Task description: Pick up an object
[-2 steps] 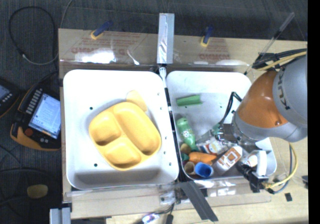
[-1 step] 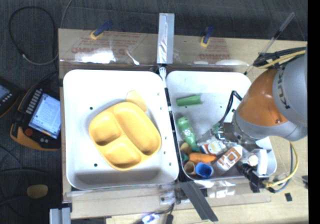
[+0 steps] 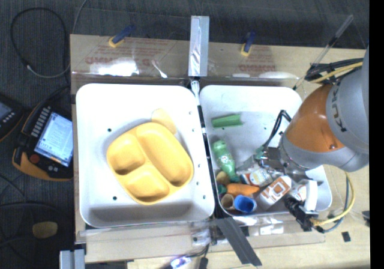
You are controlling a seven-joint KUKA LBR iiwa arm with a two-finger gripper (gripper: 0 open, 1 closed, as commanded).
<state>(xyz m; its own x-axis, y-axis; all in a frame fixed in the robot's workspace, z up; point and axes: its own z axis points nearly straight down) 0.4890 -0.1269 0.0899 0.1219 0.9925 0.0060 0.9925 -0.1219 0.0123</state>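
Well to the left of the pincer, a yellow tray is lying in the left bin, taking up most of its floor. In the right bin, a green block is lying up and to the left of the pincer, well apart from it. A green bottle is lying to its left. A carrot and a blue cup are sitting below and left of it, close together. A carton is lying just below the pincer, near it.

The arm is reaching down over this clutter, with the wrist covering the pincer from above; whether it is open or closed cannot be told.

Judged progress: the approach is looking complete. No object is showing as gripped or raised, so grasp and lift are remaining. The carton is appearing the likeliest target.
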